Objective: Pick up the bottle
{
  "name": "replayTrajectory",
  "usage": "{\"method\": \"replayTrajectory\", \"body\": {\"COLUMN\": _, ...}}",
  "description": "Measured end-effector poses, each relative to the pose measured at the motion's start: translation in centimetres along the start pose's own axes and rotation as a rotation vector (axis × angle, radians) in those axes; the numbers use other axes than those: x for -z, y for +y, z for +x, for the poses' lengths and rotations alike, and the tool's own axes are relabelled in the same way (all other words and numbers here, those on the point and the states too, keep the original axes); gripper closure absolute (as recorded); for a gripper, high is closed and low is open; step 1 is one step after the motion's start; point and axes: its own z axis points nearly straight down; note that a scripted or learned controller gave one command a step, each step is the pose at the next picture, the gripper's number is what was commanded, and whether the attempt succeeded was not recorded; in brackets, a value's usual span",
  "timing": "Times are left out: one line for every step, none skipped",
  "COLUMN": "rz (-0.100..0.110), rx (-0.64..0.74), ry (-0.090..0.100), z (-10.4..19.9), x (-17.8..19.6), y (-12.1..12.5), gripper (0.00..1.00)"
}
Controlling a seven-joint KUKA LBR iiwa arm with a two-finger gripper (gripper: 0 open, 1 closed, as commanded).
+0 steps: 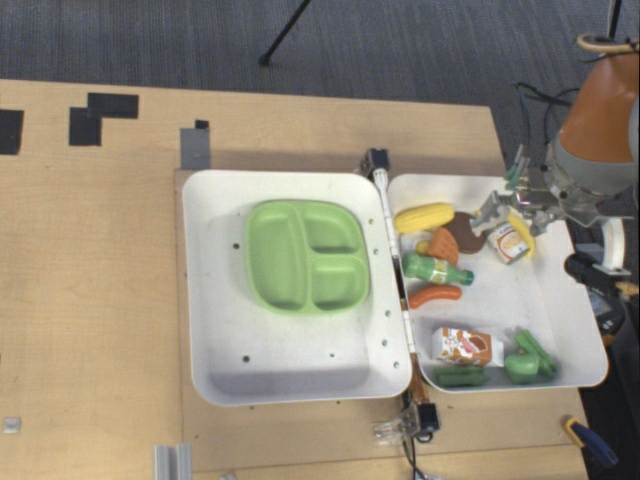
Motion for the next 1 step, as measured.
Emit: {"method": "replayTrajectory", "body": {"rz": 0.003, "rx": 0.023, "ry": 0.001, "z": 2.08, "x": -4.12, "y": -7.35, "gripper": 0.0}}
